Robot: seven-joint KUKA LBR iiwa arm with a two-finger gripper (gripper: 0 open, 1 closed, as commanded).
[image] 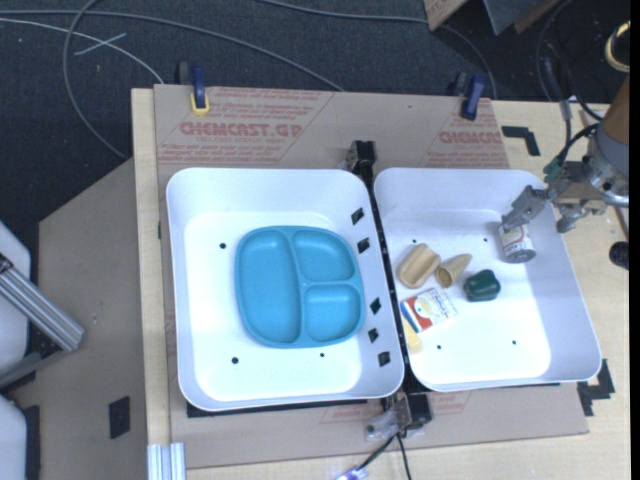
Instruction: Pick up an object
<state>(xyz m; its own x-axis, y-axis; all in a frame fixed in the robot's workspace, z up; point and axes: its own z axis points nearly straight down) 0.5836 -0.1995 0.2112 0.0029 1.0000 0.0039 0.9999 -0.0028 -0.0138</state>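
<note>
The right white bin (560,353) keeps bare floor along its near and right edges. Its things cluster toward the left: two tan wooden pieces (430,265), a dark green rounded block (482,286) and a small red, white and blue printed packet (428,311). A small silver can (516,242) lies under the jaws (520,230) — whether they grip it, I cannot tell. The left white bin (190,298) holds a blue divided plastic plate (298,286). Both bins sit on a cardboard-covered worktop (250,128) — dark carpet and cables beyond.
</note>
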